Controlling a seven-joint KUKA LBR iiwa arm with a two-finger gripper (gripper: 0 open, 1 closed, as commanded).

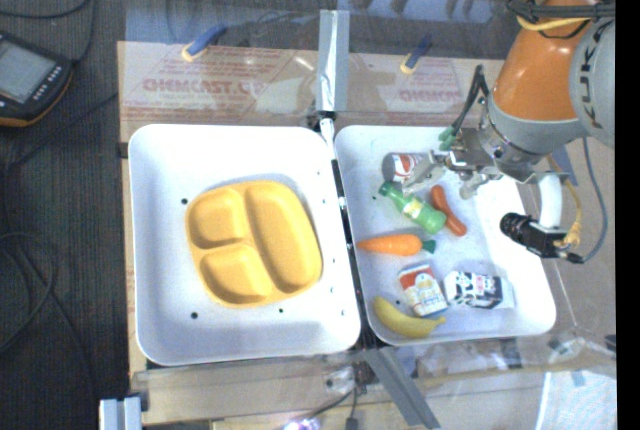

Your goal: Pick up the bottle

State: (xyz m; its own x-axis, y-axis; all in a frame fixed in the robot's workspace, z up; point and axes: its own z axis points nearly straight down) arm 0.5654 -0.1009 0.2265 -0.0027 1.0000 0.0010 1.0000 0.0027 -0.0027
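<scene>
Over the right bin (515,313) the gripper (447,176) hangs at the end of the grey arm (540,83), under its glossy orange band. The fingers are spread, and nothing sits between them.

Just beside the gripper, toward the view's lower left, there's the bottle (414,207). One only, green plastic and slim, lying on its side at a slant with its cap end toward the view's left. Whether metal touches it, I can't tell.

Count the rest, working outward from the gripper. One can (403,164), red and white, a short cylinder lying right against its left-hand side in the view. One small red-orange piece (449,212), smooth and sausage-shaped, directly below the gripper and just beside the bottle's base. One carrot (390,244), orange and tapered with a green stub, farther down past the bottle. Two cartons, well below the gripper: a boxy red-and-white carton (423,290), and beside it a black-and-white patched carton (478,289). One banana (404,317), yellow and curved, farthest from the gripper, at the bin's near rim. Seven things in this bin!

Well off to the gripper's left in the view, the second white bin (160,298) carries one yellow tray (255,243), smooth moulded plastic, rounded corners, three compartments.
</scene>
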